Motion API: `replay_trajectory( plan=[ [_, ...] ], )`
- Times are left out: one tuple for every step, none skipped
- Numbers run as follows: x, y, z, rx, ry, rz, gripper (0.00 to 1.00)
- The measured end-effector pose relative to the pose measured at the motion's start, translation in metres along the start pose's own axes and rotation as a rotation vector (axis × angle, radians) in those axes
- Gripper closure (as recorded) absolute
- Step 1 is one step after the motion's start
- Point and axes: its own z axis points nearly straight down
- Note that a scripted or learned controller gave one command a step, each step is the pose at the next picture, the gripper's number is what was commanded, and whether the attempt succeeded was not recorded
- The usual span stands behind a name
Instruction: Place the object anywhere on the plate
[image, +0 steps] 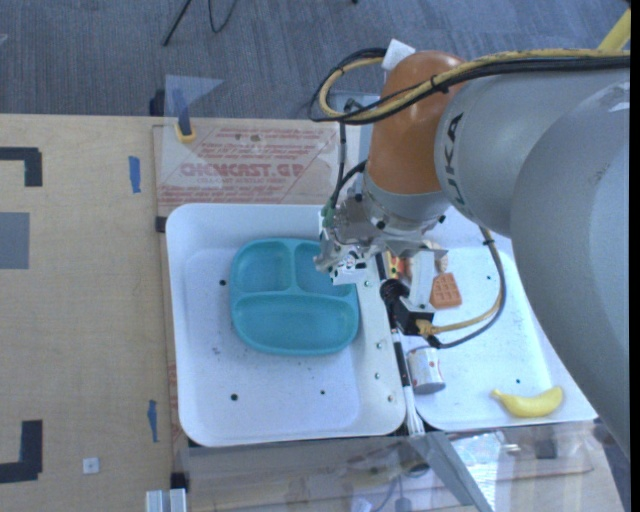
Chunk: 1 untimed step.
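Gripper over plate right rim; grip state can't tell. Likely placing step; next: release above a compartment.

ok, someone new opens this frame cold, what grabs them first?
Probably the big grey arm with its orange band, reaching in from the right, its hand over the right rim of the teal divided plate in the left bin. Next, the yellow banana lying at the near edge of the right bin, far from the plate.
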Motion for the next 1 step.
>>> replay_trajectory(
  plan=[
    [0.0002,0.0002,-0.0004,0.0,0.0,0.0,0.0]
  ],
)
